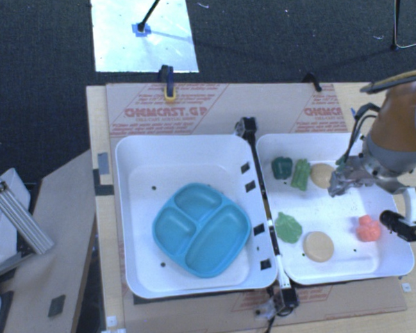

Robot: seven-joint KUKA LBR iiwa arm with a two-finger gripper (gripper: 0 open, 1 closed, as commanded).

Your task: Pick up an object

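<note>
On the counter (105,223) the left bin (140,270) holds a blue divided plate (201,229), lying flat and apart from the walls; none of this seems to bear on the step in hand. In the right bin (394,264) lie, from the left, a dark green pepper (282,167), a lighter green piece (301,175) just beside it, a leafy green piece (288,228), a tan round (318,246), a pale yellow piece (322,175), and a pink-red piece (368,228) (shapes too small to name surely). The gripper (340,185) hangs just right of the pale yellow piece; nothing shows between the jaws, and whether they stand released or clenched I cannot tell. The step looks like approach, not yet a grasp; next it likely needs centring over that piece, then a descent and close.
</note>
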